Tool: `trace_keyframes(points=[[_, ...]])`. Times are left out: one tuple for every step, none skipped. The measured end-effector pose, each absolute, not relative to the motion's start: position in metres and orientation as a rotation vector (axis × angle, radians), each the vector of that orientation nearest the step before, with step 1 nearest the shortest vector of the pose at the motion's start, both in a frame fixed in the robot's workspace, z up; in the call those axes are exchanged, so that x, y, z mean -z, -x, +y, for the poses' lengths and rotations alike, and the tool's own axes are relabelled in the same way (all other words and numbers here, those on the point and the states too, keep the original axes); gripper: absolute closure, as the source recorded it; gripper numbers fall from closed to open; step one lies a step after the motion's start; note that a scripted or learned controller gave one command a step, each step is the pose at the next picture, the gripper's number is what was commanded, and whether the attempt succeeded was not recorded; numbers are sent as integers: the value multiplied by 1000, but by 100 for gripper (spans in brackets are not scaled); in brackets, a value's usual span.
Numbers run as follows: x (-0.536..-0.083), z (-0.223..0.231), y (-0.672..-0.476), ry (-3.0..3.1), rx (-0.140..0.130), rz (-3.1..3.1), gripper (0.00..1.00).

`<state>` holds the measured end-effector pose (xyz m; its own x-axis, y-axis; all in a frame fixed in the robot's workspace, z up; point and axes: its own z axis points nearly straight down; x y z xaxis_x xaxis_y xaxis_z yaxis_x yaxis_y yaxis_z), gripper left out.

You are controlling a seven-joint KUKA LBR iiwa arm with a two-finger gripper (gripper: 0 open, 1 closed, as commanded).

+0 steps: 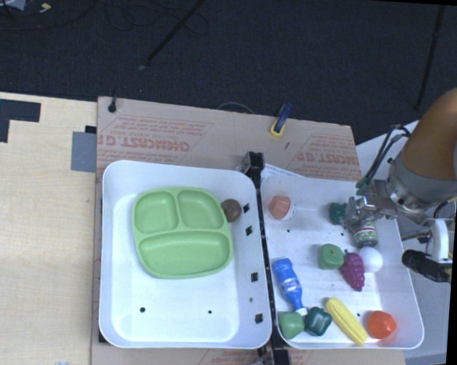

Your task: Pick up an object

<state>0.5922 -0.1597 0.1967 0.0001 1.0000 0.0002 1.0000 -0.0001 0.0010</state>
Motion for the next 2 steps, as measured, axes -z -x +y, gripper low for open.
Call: trace_keyframes(points=[[-229,-161,-593,-2221,-2,2221,100],[-220,-104,-602,-2220,1,2227,100]])
